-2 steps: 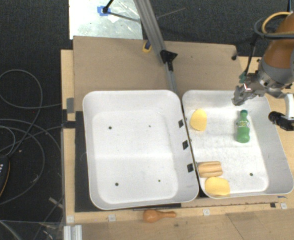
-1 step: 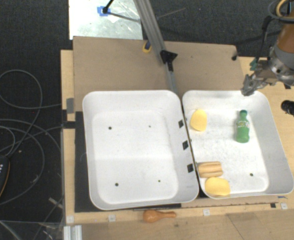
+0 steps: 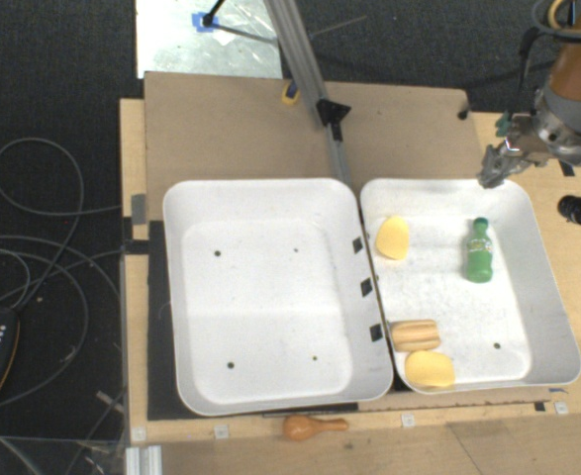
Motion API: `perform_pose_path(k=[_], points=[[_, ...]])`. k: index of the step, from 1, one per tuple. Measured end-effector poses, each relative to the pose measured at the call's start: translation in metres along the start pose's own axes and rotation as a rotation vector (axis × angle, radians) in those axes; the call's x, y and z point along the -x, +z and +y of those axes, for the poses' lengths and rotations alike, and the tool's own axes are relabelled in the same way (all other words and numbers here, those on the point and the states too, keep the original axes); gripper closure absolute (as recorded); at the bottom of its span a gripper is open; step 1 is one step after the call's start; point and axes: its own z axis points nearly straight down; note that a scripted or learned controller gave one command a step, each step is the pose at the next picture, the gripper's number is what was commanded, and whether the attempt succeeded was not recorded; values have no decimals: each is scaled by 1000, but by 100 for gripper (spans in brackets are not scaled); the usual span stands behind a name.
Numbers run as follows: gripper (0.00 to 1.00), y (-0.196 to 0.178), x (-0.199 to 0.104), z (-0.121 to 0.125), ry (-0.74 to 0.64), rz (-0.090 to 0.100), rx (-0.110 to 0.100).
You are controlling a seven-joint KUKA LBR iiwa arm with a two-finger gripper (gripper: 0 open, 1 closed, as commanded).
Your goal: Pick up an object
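In the right bin lie a green bottle, a yellow rounded piece near the left wall, a tan hot-dog bun and a yellow piece at the front left corner. My gripper hangs above the bin's back right rim, up and right of the bottle, with nothing seen between its fingers.
The left bin sits beside the right one, with black clips along the shared edge. A slanted metal pole crosses the back of the bench. A small tan object lies on the bench in front of the bins.
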Motion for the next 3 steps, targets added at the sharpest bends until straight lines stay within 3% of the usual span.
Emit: perform_pose_path(k=[2, 3], points=[[100, -20, -103, -28, -3, 4, -3], [100, -9, -163, -43, -4, 4, -6]])
